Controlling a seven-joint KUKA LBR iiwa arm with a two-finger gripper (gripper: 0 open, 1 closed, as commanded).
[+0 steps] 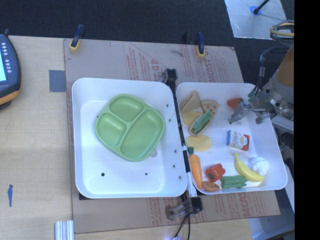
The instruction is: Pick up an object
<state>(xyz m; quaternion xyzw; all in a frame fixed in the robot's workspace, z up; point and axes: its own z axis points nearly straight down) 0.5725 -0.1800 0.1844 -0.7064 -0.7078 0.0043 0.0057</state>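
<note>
Gripper [248, 113], fingers spread apart and clamping nothing, hangs over the right bin [272, 134] near a small carton [238, 140].

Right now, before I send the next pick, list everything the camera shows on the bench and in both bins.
Left bin: 1, white, left of centre.
Divided plate: 1, green, in the left bin.
Right bin: 1, white, beside the left bin.
Carrot: 1, orange, right bin, near left edge.
Banana: 1, yellow, right bin, near corner.
Red pepper: 1, red, right bin, near edge.
Green vegetable: 1, green, right bin, below the banana.
Small carton: 1, white with red and blue, right bin, centre.
Sandwich slice: 1, tan, right bin, far left corner.
Clamps: 2, blue and yellow, far board edge.
Pendant: 1, dark with orange, left bench edge.
Gripper: 1, grey, over the right bin's far right side.
</note>
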